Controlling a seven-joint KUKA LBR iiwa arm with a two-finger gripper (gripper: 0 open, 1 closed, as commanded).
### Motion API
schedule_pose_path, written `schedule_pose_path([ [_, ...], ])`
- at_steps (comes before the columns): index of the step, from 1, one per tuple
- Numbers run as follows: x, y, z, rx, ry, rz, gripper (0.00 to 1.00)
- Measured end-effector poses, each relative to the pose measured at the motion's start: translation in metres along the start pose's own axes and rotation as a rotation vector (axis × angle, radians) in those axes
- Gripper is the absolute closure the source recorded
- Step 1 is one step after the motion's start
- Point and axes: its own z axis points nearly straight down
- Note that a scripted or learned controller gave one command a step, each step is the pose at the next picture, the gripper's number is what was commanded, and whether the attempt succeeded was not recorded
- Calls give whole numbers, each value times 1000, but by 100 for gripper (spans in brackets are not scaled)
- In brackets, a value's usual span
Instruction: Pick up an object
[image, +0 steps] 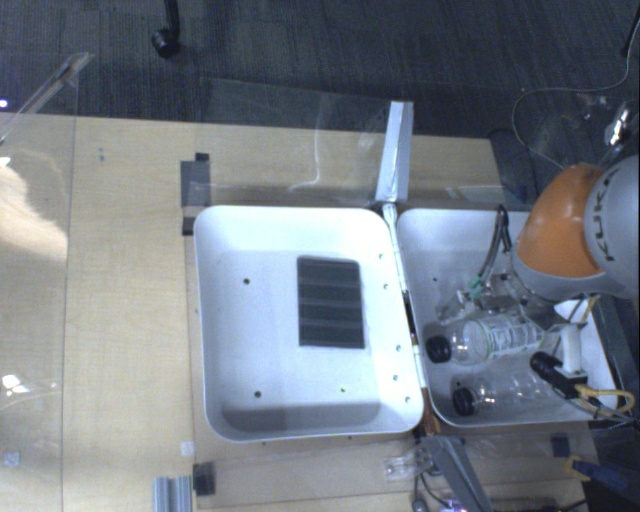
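The gripper (500, 300) hangs over the right bin (440, 240), just above a clear bottle (490, 338) with another (500, 390) beside it; slick round plastic may roll or squirt from any off-centre pinch.

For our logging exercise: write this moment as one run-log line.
arm over right bin | two clear bottles lying there | dark ridged block in left bin

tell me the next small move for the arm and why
Probably a short descent onto the upper clear plastic bottle with a black cap in the right white bin. The grey arm with the orange band sits above that bin, the bottle lies on its side just below the wrist, and nothing is visibly held.
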Motion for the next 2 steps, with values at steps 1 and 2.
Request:
schedule_pose_path([
  [1, 0, 0, 0, 0, 0, 0, 0],
  [2, 21, 74, 2, 4, 2, 98, 0],
])
